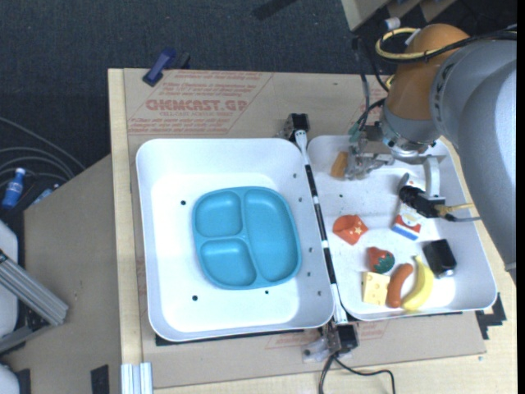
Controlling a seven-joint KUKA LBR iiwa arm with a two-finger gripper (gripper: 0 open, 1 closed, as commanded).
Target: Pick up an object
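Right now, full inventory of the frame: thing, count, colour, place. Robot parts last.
left bin: 1, white, left half of bench
divided plate: 1, blue, three compartments, centre of left bin
right bin: 1, white, right half of bench
orange-brown item: 1, right bin far left corner, by the end effector
red block: 1, right bin, left-middle
red and green item: 1, right bin, below the red block
cheese wedge: 1, yellow, right bin near edge
sausage: 1, reddish brown, between cheese wedge and banana
banana: 1, yellow, right bin near edge
small carton: 1, white with red and blue, right bin middle
black block: 1, right bin right side
arm: 1, grey with orange band, from right
end effector: 1, low over right bin's far end
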